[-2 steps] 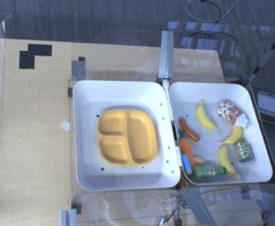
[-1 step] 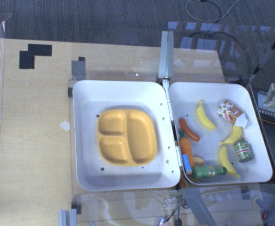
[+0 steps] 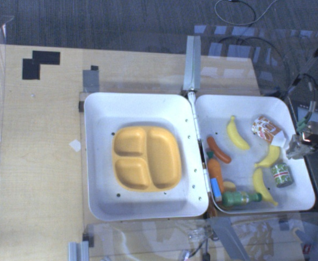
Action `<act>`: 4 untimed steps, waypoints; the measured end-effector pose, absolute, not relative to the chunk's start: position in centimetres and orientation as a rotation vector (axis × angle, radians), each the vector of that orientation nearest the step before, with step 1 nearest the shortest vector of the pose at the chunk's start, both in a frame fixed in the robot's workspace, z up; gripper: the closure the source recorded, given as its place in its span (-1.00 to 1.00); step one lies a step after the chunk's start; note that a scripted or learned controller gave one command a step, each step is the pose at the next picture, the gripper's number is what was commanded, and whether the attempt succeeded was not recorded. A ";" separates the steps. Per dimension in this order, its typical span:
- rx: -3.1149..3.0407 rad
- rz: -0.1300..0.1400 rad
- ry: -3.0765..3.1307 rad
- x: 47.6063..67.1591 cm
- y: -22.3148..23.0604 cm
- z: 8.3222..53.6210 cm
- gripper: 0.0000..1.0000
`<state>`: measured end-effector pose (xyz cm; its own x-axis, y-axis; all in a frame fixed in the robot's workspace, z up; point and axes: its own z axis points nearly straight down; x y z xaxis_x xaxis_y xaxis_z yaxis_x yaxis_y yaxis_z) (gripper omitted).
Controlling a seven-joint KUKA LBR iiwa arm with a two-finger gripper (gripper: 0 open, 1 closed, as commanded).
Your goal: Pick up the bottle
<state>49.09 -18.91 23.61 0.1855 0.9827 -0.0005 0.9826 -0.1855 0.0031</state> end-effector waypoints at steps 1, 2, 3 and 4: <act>2.410 0.007 2.004 49.3 -18.9 24.8 1.00; 2.403 0.012 2.006 49.5 -18.9 25.9 1.00; 2.382 0.005 2.039 49.0 -20.0 31.4 1.00; 2.382 0.005 2.039 49.0 -20.0 31.3 -1.00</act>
<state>48.99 -20.04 31.34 0.1542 0.9880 -0.0017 0.9880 -0.1542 0.0065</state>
